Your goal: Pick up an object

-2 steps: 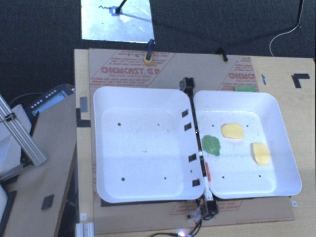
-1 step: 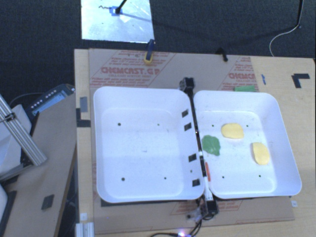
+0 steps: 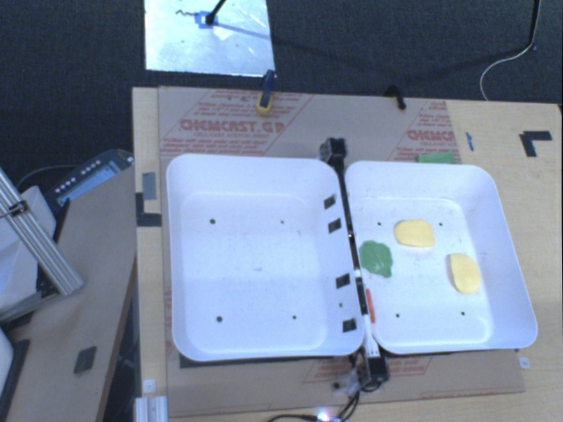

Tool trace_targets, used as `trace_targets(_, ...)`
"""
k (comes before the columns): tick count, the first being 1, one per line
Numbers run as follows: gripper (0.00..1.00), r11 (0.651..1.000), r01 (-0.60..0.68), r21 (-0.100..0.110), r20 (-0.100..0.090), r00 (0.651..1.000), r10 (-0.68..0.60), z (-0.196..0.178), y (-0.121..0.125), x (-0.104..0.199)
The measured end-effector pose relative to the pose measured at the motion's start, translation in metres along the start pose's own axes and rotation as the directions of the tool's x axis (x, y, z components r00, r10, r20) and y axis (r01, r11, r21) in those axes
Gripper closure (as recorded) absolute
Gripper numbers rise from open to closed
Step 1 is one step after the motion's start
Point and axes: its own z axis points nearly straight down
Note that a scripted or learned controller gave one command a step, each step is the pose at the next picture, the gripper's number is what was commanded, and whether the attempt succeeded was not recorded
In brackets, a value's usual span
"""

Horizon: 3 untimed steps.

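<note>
Two shallow white bins sit side by side on the bench. The right bin [image 3: 506, 262] holds three small flat things: a yellow oval piece [image 3: 413, 233] near its middle, a second yellow piece [image 3: 464, 272] toward its right side, and a green piece [image 3: 376, 258] close to its left wall. All three lie apart from one another on the bin floor.
The left bin [image 3: 255, 262] shows its bare white floor with a few small dark holes. Black clips [image 3: 339, 227] run along the seam between the bins. A shiny metal sheet [image 3: 207, 25] lies beyond the bench. A metal frame [image 3: 40, 244] stands at the left.
</note>
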Motion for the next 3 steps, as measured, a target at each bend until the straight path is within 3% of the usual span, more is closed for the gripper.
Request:
trace_targets(1,1.00,1.000,-0.005,0.003,-0.003,1.000,0.005,-0.001,-0.051,0.000)
trace_targets(2,1.00,1.000,-0.006,0.018,-0.008,1.000,0.006,0.138,-0.102,0.002)
trace_targets(3,1.00,1.000,0.005,0.010,-0.007,1.000,-0.005,0.236,-0.099,0.080)
